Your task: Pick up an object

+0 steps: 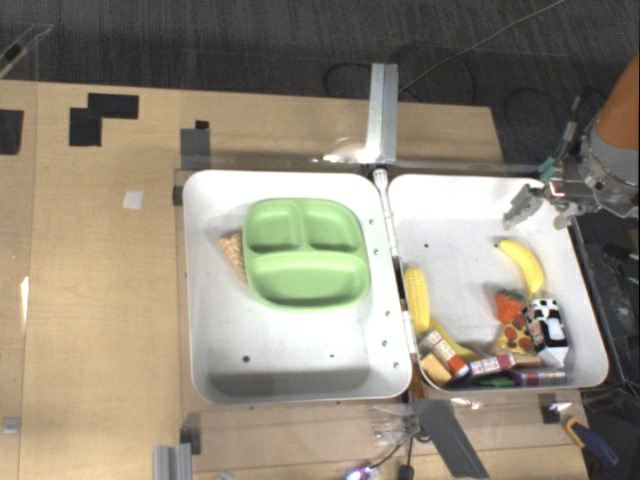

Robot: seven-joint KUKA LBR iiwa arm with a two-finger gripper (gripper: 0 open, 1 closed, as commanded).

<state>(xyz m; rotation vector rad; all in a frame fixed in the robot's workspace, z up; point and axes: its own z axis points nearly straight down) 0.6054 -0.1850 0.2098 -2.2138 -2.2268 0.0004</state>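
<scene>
1. We judge the step in hand to be the approach: the grey two-finger gripper (540, 200) hangs over the far right corner of the right-hand shallow white bin (450, 208), with nothing between its fingers.
2. The fingers look parted and released; we see two pale prongs spread over bare bin floor, gripping nothing.
3. The nearest candidate is the curved yellow plastic banana (524, 264). It lies just below the fingers in the view, toward the near side of the bin, close by but apart from them, flat on the floor.
4. Further off from the fingers, along the near wall, lie a yellow corn cob (417, 300), a small orange-and-red toy (511, 308), a black-and-white carton (546, 325) and a cluster of small packets too jumbled to sort out.
5. We reckon the next move calls for a short shift toward the banana, fingers set across its narrow width, then a straight descent before closing.
6. Well away from the fingers, the left bin holds a green divided plastic plate (304, 252).
</scene>
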